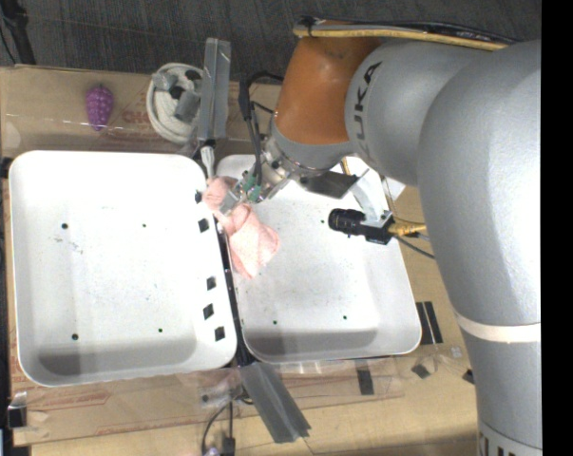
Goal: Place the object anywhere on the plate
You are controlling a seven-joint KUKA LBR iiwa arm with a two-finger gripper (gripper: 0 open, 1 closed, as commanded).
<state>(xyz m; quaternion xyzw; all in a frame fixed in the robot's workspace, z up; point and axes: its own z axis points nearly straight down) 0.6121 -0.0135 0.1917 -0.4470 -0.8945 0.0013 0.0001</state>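
Observation:
A soft pink object (251, 242), crumpled like cloth, hangs at the top left corner of the right bin (334, 302), right beside the divider between the two bins. My gripper (238, 194) reaches down from the orange-banded wrist and pinches the object's upper end. Pink shows on both sides of the fingers, with a small lobe sticking out to the left over the divider. The rest droops down and right over the bin floor; I cannot tell whether it touches it.
The left bin (105, 264) lies next to the object. Behind the bins a purple item (99, 105), a white coil (175, 101) and a grey upright bracket (216, 84) stand on the bench. The arm's bulk covers the right bin's far right side.

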